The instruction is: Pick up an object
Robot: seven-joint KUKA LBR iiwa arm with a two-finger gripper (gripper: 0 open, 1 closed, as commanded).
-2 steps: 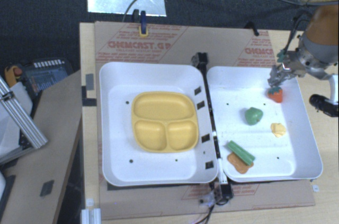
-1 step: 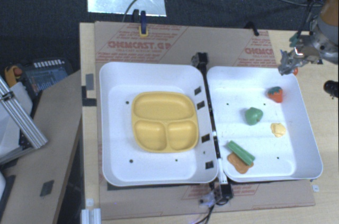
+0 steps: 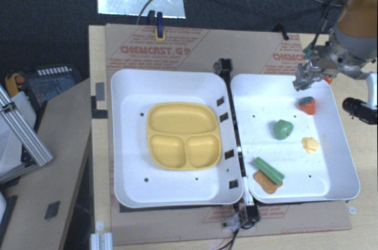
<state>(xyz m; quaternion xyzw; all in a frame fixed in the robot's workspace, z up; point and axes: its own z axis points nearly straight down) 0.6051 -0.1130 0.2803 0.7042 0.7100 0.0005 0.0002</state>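
Right bin [image 3: 336, 181] holds a red-orange piece with green top [image 3: 306, 104], round green lump [image 3: 282, 129], small pale yellow bit [image 3: 310, 145], and green stick [image 3: 269, 170] lying across orange slice [image 3: 267, 184].

fingers [image 3: 302, 82] above right bin [image 3: 336, 184] | orange-green toy [image 3: 306, 104] just below

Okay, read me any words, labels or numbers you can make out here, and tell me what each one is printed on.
"CHEMCAST G9" (last characters uncertain): red print on the brown board behind the left bin.
Red print repeated at the board's right end, beside the hand: partly covered, unreadable.
Fainter red print on the board's front edge: too blurred.
Device at far left: markings too small.
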